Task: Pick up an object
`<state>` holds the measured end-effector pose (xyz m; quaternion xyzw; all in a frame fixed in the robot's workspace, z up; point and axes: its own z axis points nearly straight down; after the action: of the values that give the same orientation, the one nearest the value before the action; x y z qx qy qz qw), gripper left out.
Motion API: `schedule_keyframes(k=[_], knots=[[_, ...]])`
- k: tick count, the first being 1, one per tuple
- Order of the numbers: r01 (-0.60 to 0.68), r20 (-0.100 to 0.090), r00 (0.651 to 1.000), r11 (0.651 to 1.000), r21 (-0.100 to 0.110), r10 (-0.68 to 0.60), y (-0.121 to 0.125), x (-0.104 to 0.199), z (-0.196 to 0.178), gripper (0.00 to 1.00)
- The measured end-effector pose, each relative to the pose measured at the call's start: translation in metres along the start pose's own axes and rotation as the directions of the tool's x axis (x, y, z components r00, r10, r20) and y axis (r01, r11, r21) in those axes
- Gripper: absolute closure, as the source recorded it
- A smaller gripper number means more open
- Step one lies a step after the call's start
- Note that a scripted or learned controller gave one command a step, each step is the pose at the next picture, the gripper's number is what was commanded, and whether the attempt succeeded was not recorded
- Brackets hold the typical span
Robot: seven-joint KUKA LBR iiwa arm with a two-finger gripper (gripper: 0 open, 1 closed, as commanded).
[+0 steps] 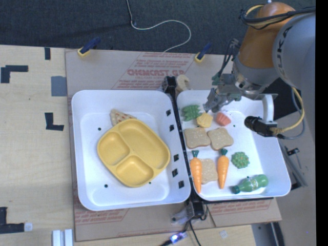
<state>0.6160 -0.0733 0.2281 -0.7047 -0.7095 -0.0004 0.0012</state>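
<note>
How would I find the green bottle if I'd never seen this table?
Look in the right bin, the one full of toy food. Go to its front corner, farthest from the gripper. The bottle lies on its side there, right of the two carrots; it is smooth and long, unlike the bumpy broccoli just above it.

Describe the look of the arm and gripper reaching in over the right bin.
The arm is bulky, rounded and grey, with a glossy orange band above the wrist. Thin dark cables loop around that band. Below it sits a darker metallic wrist, ending in a small grey gripper. A white bracket with a black cylindrical part hangs beside it.
</note>
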Motion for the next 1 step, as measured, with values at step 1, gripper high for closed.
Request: schedule_keyframes(k=[1], knots=[[0.0, 0.0, 1.0, 1.0, 0.001, 0.0, -0.0051, 0.0509, -0.0064, 1.0]])
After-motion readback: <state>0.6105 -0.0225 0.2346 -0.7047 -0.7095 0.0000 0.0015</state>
